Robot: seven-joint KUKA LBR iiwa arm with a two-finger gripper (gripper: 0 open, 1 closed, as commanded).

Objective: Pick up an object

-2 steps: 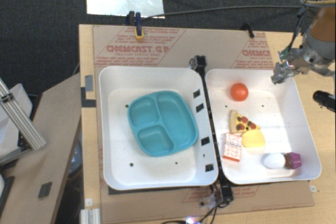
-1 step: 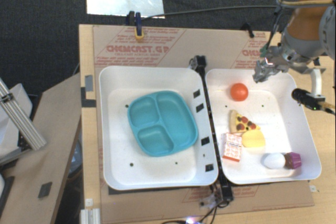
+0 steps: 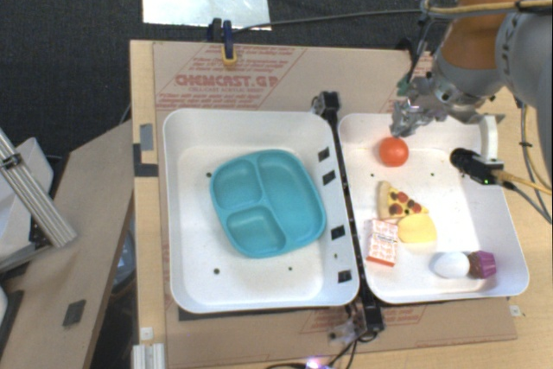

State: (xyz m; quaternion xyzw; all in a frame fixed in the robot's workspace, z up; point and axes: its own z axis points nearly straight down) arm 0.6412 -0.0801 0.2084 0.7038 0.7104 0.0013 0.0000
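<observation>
Single arm [image 3: 484,39] entering from the right, wrist above the far edge of the right bin [image 3: 510,220]. The gripper [image 3: 404,124] points down and leftward; whether it is spread or closed cannot be told at this angle, and nothing is seen between its tips. The nearest candidate, a round orange-red ball [image 3: 393,151], lies in the right bin just beside the gripper, on the near side and very slightly left of it; being round, it offers no preferred grasp axis. Further toward the near edge lie a pizza slice [image 3: 396,201], a yellow piece [image 3: 417,229], a small carton [image 3: 383,242], a white egg [image 3: 449,264] and a purple item [image 3: 482,264]. The left bin [image 3: 186,186] holds a teal tray [image 3: 266,201]. Judged: a short descent onto the ball is the likeliest next move.
</observation>
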